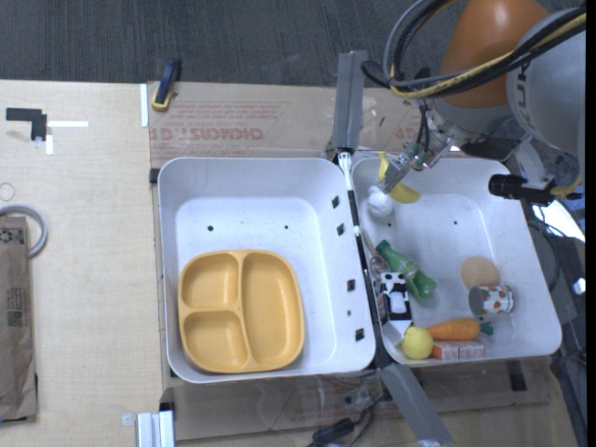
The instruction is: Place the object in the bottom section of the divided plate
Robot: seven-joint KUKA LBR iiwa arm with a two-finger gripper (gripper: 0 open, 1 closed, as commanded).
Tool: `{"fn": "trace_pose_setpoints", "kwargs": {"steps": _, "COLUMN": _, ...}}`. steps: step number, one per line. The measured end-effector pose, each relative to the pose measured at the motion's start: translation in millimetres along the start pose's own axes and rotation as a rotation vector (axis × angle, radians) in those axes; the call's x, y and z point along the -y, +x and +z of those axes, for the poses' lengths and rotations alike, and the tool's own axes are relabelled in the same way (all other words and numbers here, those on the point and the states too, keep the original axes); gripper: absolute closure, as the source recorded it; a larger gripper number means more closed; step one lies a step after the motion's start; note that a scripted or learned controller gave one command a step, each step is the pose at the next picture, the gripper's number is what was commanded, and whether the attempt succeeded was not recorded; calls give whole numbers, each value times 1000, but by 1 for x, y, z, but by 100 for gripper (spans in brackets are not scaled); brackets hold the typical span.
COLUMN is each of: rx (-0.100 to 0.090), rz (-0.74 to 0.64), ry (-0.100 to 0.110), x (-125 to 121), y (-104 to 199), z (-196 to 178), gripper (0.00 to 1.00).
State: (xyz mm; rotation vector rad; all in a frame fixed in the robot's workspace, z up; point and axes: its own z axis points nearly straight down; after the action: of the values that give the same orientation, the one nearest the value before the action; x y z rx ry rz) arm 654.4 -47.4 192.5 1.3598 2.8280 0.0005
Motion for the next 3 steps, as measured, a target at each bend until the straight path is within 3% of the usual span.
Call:
{"fn": "trace_pose_setpoints", "kwargs": {"steps": 1, "rx": -2, "rz": -64, "ry": 2, "x": 7, "y": 91, "z": 1, "gripper": 100}}
{"fn": "trace_pose_setpoints", "kwargs": {"steps": 2, "rx": -3, "rz": -72, "ry": 4, "x": -28, "y": 166, "z": 26, "gripper": 100}}
{"fn": "trace_pose_setpoints", "kwargs": {"steps": 3, "rx": -1, "rz": 210, "ry": 4, "x": -128, "y": 186, "z": 56, "gripper": 100}}
